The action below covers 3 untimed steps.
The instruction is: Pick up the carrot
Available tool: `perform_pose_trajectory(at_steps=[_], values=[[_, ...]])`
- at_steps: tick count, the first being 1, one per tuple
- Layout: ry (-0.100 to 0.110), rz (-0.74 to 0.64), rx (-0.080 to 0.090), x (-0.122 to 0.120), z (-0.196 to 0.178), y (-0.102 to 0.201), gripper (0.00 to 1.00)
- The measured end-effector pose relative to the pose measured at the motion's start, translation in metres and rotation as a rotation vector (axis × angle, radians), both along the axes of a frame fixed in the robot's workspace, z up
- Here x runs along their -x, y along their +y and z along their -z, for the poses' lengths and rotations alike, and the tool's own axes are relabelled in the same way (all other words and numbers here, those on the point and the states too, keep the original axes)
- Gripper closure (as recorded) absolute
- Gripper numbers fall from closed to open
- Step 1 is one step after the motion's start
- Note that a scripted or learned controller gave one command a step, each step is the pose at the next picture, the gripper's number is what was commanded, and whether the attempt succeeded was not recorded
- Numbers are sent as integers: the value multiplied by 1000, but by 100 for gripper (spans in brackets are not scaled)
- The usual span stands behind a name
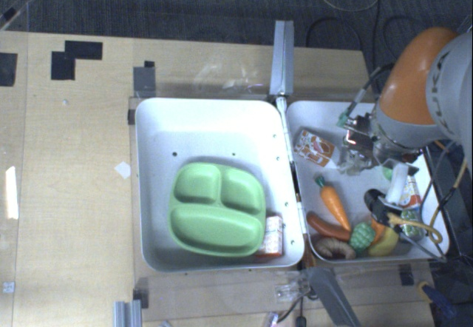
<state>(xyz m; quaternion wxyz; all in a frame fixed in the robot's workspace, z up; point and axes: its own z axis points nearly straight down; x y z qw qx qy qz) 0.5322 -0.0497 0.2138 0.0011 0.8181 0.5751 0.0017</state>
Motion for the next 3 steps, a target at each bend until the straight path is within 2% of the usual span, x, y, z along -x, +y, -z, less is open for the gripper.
perform_pose_trajectory(at_steps=[1, 2, 3], values=[[1, 0, 0, 0, 0, 0, 0], [4, -46, 0, -6, 99, -36, 0], [2, 110, -1, 45, 99, -45, 0]])
